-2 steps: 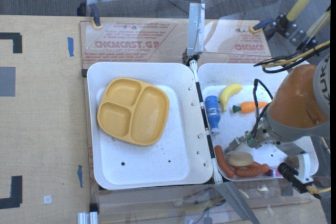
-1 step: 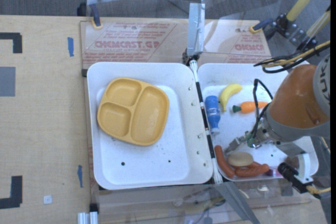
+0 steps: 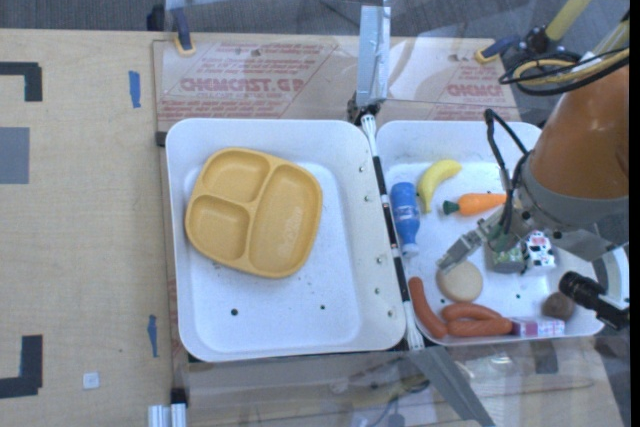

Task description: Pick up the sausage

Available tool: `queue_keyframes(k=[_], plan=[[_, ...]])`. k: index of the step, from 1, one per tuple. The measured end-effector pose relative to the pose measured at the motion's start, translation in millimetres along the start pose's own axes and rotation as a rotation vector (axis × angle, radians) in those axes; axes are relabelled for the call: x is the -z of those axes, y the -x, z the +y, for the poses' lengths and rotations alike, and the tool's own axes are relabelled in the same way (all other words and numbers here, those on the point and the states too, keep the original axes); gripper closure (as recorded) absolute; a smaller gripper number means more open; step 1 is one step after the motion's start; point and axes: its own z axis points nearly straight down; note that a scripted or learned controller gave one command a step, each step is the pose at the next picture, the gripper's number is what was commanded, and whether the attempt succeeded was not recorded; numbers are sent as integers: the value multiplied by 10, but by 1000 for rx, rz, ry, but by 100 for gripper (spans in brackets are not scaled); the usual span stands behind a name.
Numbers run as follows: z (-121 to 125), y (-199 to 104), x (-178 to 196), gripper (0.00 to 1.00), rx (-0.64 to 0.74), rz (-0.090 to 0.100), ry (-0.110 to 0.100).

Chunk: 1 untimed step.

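**benchrat:** So, sausage (image 3: 468,317) pick. It lies along the front wall of the right bin (image 3: 400,147), curved, one end near the divider and the other running toward a small pink tube (image 3: 538,327). A round beige disc (image 3: 461,283) sits just behind it, nearly touching.

**kuka_kid:** Where's the tool (image 3: 505,250)?

**benchrat:** Hovering further back in that bin, over some grey-and-white clutter, apart from the sausage. Can't tell whether it's spread or closed, since the wrist hides that part.

**kuka_kid:** How would you approach?

**benchrat:** My guess: come down over the sausage's middle, jaws across its short width, so one lands between sausage and disc and the other between sausage and wall. Tight on both sides, so line up with the curve first. Grabbing near an end probably lets it swing or slip out.

**kuka_kid:** Anything else nearby?

**benchrat:** Banana (image 3: 438,180), carrot (image 3: 478,204) and blue bottle (image 3: 404,211) sit well back, no trouble. Yellow plate (image 3: 254,212) is in the left bin (image 3: 270,335).
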Motion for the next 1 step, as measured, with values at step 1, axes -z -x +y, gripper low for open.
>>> queue_keyframes(k=[1], plan=[[-185, 187, -948, 0, -204, -3, 8]])
